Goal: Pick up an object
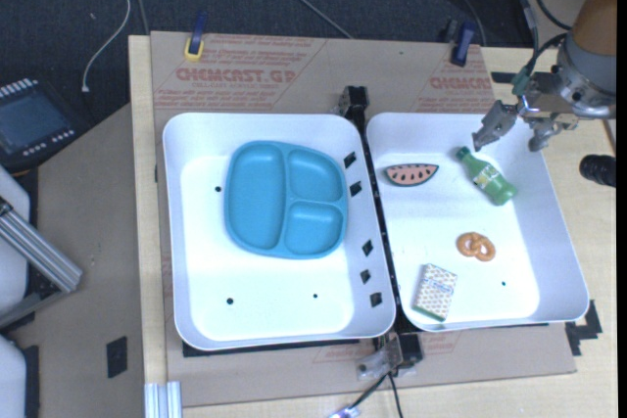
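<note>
Just 1 plate [285, 200], 4 small objs.

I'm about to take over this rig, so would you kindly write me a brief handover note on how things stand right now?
Gripper: open, holding nothing, poised over the far edge of the right bin, just above the green bottle.
Right bin also holds a watermelon slice toy, a pretzel and a small patterned packet near the front edge.
Left bin holds a blue divided plate.
Done: nothing picked yet.
Left: lower onto an object, probably the bottle as it is nearest, close and lift.
</note>
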Robot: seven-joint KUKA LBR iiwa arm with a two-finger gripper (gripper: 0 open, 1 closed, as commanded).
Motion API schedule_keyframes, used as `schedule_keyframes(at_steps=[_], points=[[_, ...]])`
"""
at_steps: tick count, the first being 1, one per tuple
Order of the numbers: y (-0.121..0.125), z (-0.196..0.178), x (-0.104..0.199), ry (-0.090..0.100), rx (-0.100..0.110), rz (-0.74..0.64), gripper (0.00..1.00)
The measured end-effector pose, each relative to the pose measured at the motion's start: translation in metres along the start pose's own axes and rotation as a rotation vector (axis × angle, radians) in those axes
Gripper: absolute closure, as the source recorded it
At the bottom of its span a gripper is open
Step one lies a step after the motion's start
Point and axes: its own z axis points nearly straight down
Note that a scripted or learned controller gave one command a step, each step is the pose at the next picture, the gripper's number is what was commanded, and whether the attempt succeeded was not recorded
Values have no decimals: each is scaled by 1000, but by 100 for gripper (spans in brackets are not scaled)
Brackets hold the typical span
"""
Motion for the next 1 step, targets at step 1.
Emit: schedule_keyframes(at_steps=[1], points=[[2, -7, 0, -2, -13, -3, 0]])
